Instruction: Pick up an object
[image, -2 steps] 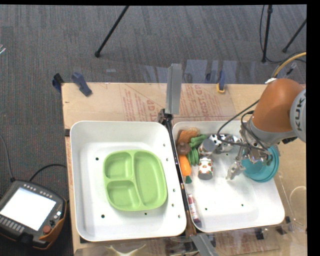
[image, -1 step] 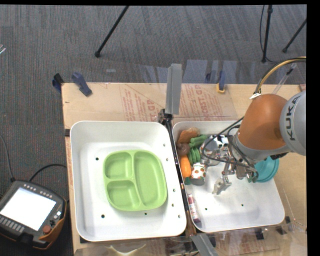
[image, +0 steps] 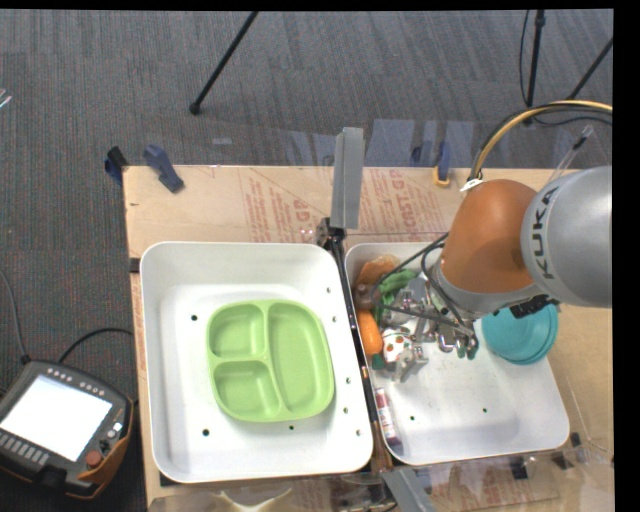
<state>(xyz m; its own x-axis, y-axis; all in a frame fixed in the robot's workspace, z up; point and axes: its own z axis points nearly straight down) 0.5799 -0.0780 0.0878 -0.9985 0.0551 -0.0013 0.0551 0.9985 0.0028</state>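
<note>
Camera view: you have two white bins side by side on the counter (image: 240, 205). The left bin (image: 170, 290) carries a green divided plate (image: 270, 360), lying flat near its middle. The right bin (image: 500, 420) is where the pickable things sit, crowded against its left wall: an orange carrot-like piece (image: 370, 335), a brownish rounded item (image: 376, 270) above it, something green (image: 397, 281) beside that, and a slim marker-like stick (image: 385, 412) lying along the wall lower down. A teal bowl (image: 525, 335) sits at the right side, partly under the arm. The clustering at the wall probably makes any grasp tighter.

The tool (image: 405, 352) is down inside the right bin, just beside the carrot piece and over a small white-and-red object (image: 393, 347). Wrist hardware and cabling clutter this spot, so you cannot tell how the tool's grasp stands, nor whether anything is caught in it. Treat the pick as not yet confirmed.
</note>
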